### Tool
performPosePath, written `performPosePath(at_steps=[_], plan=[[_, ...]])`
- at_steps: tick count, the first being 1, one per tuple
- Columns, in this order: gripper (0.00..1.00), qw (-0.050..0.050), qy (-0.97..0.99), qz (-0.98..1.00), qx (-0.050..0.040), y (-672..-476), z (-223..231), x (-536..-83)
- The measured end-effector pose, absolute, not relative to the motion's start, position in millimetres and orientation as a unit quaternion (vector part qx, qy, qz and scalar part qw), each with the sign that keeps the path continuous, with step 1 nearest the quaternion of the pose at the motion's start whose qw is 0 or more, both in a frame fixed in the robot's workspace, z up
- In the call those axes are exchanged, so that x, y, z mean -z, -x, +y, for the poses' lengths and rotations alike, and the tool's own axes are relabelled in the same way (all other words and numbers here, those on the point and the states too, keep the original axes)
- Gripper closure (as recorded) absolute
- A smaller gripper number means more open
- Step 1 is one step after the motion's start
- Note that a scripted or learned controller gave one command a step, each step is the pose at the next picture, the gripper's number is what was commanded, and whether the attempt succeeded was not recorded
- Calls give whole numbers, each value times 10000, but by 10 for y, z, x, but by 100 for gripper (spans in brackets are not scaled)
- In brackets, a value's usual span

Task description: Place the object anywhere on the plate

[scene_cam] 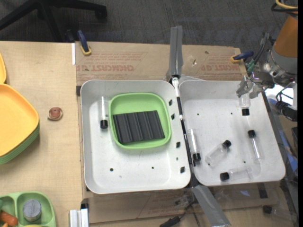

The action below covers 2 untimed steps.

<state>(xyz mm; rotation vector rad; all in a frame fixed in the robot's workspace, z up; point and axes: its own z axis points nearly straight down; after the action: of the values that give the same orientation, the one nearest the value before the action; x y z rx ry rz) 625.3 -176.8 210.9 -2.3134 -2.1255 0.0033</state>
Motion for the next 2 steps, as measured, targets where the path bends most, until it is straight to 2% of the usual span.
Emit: performPosePath(at_steps=[1,2], plan=[[0,-1,7364,-6765,-10,-6253,-1768,-2110],[0,8,7927,-6097,-13,-6012,-1626,-2354]])
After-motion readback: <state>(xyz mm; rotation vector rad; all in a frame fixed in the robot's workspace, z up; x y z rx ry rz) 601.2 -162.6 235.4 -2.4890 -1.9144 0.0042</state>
